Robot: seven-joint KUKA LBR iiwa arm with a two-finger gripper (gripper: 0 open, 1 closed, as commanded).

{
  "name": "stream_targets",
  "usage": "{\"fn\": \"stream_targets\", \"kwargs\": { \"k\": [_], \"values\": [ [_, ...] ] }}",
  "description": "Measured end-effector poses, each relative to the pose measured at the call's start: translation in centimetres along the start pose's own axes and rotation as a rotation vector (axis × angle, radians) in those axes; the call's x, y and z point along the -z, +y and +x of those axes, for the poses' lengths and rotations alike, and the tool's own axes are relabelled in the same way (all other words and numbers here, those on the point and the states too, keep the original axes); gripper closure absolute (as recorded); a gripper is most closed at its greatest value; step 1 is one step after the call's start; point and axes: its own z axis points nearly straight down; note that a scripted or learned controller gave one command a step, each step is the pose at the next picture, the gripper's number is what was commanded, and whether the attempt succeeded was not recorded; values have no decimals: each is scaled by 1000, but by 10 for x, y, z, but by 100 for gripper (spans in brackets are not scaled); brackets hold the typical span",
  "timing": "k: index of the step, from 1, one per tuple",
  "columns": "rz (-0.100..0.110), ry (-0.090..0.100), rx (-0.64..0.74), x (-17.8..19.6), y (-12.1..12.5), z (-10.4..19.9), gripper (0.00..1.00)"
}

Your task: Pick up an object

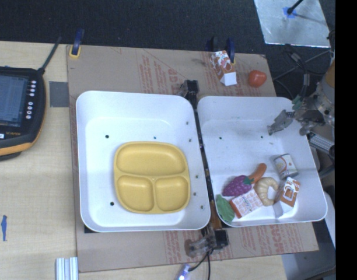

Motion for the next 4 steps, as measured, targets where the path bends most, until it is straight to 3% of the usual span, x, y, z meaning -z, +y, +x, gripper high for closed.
{"fn": "stream_targets", "kwargs": {
  "k": [1,2,3,4],
  "values": [
    [5,2,0,-98,-39,-4,0],
    [1,-1,3,-86,-37,-6,100],
    [2,-1,4,-86,-37,-6,0],
    [-2,1,0,-102,21,-4,0]
  ]
}}
